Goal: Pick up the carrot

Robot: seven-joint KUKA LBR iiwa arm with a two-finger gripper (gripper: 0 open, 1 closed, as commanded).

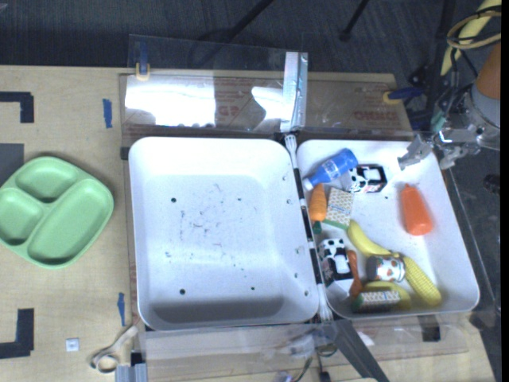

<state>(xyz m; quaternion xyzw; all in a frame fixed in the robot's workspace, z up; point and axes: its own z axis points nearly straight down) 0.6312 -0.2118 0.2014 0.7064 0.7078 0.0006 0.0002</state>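
Stubby orange carrot lying loose in right bin, gripper above, fingers' state indiscernible.

A: Count per kind?
B: Two white bins: left bin, right bin. One green divided plate on the tabletop, far left.
A: In the right bin?
B: One carrot, one banana, one corn cob, one blue bottle, one orange bottle. Small printed packs are too cluttered to count.
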